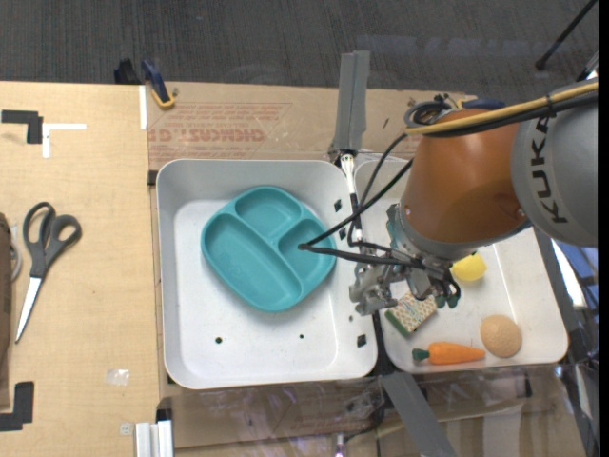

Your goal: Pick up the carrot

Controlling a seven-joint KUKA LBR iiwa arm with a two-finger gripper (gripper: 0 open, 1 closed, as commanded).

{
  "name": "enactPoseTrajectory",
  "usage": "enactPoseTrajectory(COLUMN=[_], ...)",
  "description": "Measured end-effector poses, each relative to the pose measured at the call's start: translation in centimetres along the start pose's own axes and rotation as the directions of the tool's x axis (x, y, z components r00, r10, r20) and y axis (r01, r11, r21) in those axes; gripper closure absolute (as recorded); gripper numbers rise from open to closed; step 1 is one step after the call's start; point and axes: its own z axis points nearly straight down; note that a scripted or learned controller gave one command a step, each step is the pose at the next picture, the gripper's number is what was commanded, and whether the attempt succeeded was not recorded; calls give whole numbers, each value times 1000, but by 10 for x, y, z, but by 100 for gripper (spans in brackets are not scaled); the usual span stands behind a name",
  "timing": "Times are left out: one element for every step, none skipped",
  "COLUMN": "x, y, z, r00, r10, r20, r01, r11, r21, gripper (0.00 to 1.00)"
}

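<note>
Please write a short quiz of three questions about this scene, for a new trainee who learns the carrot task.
1. True or false: the carrot lies in the same bin as the teal divided plate.
2. Which thing lies closest to the carrot? A) the tan egg-shaped object B) the scissors C) the teal divided plate
3. Fill the gap: the gripper hangs over the ___ bin, up and to the left of the carrot in the camera view.

Key
1. False: the plate is in the left bin, the carrot in the right one.
2. A
3. right
</note>
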Motion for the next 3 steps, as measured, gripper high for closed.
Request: enactPoseTrajectory(x=[0,-9,6], y=[51,-5,8], z=[0,-71,-31], r00=[995,983,890], r10=[103,-185,-456], r20=[1,4,1], r01=[-103,185,456], r11=[995,983,890], r21=[0,1,-1], gripper=[100,100,100])
